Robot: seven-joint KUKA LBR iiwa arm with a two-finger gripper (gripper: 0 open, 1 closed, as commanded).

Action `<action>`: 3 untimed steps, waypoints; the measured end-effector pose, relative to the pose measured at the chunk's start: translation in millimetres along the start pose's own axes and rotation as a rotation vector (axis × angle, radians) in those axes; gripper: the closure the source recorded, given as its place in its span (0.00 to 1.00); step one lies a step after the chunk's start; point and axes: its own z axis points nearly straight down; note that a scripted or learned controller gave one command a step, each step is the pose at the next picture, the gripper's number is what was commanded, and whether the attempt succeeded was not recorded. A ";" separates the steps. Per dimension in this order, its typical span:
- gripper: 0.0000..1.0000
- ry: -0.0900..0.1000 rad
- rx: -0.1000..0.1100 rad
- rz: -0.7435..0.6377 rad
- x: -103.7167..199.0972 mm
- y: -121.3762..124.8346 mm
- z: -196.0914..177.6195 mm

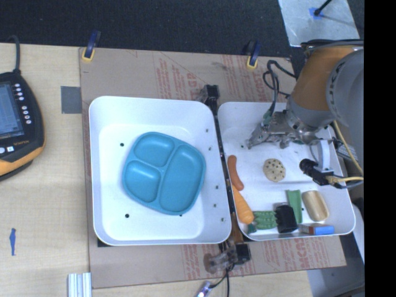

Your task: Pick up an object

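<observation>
Grey gripper point(267, 136) over right bin point(232, 119), up near its back edge, finger state unclear; nothing picked. Cookie point(274, 169) nearest, just below, loose. Grasp and lift left.

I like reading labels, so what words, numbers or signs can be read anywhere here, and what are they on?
Nothing here reads clearly.
Cardboard sheet under the bins: faded red print in strips, too blurred to read.
Handheld controller at the left: its screen shows rows of marks, too small to read.
Blue divided plate, cookie and the other items in the right bin: no text visible.
</observation>
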 end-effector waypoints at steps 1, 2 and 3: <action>0.00 0.012 0.030 0.008 -10.5 24.0 -0.2; 0.00 0.001 -0.001 0.002 -23.4 -76.6 -0.6; 1.00 -0.002 -0.002 -0.002 -24.8 -75.8 -12.8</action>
